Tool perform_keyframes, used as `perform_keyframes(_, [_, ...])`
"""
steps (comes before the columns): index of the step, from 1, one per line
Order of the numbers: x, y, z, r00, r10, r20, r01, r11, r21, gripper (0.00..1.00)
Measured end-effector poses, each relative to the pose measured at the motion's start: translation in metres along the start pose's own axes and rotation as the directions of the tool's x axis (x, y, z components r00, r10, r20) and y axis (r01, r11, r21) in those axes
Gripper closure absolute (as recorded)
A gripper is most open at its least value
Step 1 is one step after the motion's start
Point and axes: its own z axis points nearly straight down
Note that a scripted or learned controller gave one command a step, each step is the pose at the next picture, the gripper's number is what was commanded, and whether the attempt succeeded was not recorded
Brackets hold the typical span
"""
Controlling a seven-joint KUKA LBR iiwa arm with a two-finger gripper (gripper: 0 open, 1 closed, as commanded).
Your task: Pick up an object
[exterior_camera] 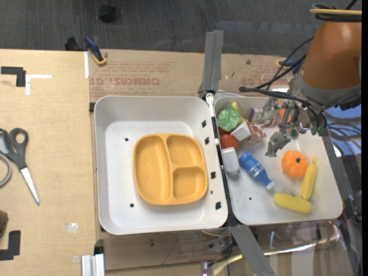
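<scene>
Gripper (pixel 278 141) just beside orange pumpkin (pixel 295 164)

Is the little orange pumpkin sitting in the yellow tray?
No. The pumpkin lies in the right bin among the toys, while the yellow tray sits in the left bin.

— Where does the camera sit?
— Above the bench (pixel 46 154), fixed, looking down at a slant, so the dark floor (pixel 172 10) shows along the top.
— How near?
— Far enough to take in both white bins: the left bin (pixel 112 211) mid-frame, the right bin (pixel 322 211) towards the right edge.
— And the arm (pixel 333 50)?
— It enters from the upper right.
</scene>
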Motion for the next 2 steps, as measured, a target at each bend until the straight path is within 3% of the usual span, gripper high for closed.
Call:
perform_keyframes(1, [0.047,-0.034,0.119,0.989,0.150,0.000,-0.150,0.989,0.000,0.00])
perform_keyframes(2, [0.053,0.002,0.123,0.978,0.210,-0.001,-0.210,0.978,0.000,0.00])
